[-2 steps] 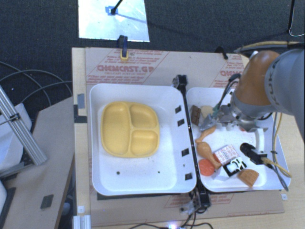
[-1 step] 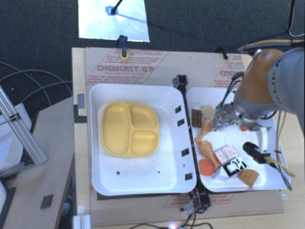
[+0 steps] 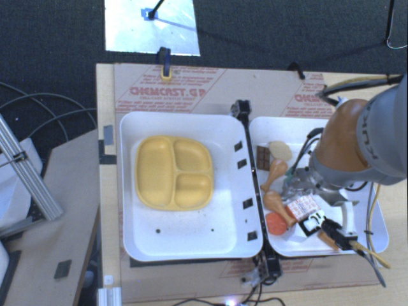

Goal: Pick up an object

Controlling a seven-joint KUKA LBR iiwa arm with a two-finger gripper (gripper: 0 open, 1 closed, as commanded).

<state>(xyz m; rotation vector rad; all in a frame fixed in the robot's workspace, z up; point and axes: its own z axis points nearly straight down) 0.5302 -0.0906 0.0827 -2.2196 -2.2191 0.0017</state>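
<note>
The right bin [image 3: 299, 123] holds several small things. A brown chocolate bar [image 3: 262, 157] and a pale round piece [image 3: 280, 150] lie at its far left. Two tan drumstick-shaped pieces [image 3: 275, 171] [image 3: 278, 203] lie along the left side, with a red-orange disc [image 3: 276, 223] near the front. A red-and-white packet [image 3: 301, 206] lies just right of the lower drumstick. My gripper [image 3: 295, 182] hangs low over the middle of this bin, between the upper drumstick and the packet. The arm's body hides whatever is under it.
The left bin [image 3: 191, 244] holds a yellow divided tray [image 3: 174, 172]. A black divider with clips [image 3: 250, 171] runs between the two bins. Cardboard lines the bench around them, and the grey arm with its orange band [image 3: 347, 139] covers the right bin's right half.
</note>
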